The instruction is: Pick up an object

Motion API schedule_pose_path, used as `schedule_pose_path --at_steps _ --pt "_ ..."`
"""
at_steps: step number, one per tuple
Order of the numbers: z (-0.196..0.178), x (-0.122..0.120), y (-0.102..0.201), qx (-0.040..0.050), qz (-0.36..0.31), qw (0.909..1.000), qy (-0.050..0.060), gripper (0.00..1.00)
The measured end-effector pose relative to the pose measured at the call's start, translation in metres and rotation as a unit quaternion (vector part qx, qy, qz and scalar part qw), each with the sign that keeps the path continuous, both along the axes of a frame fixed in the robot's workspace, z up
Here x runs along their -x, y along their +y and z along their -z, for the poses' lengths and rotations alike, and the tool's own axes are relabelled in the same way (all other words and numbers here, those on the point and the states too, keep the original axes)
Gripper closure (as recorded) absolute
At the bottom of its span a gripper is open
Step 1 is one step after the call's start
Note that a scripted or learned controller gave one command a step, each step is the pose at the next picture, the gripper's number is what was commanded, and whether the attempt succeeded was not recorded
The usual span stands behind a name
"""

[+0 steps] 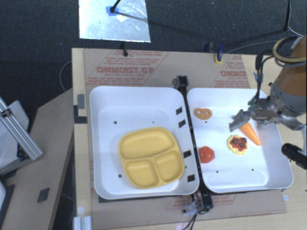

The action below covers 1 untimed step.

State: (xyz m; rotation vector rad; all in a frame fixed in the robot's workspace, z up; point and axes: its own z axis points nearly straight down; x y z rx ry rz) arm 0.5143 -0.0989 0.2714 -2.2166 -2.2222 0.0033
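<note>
I have the gripper (241,120) low in the right bin (268,181), at the carrot (251,133); I cannot tell how its fingers stand. I judge this the reach, not yet a hold. Next calls for closing squarely on the carrot. The counter (134,66) is printed board; dark carpet (38,28) lies beyond.

Dark blue-grey carpet floor (38,28) surrounds a wooden bench (57,143); a shiny metal sheet (112,13) lies beyond.
</note>
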Motion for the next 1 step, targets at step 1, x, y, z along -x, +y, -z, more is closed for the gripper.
schedule_pose_path --at_steps 1 --pt "-0.0023 -0.0012 0.0 0.0004 -0.001 1.0 -0.003 0.0"
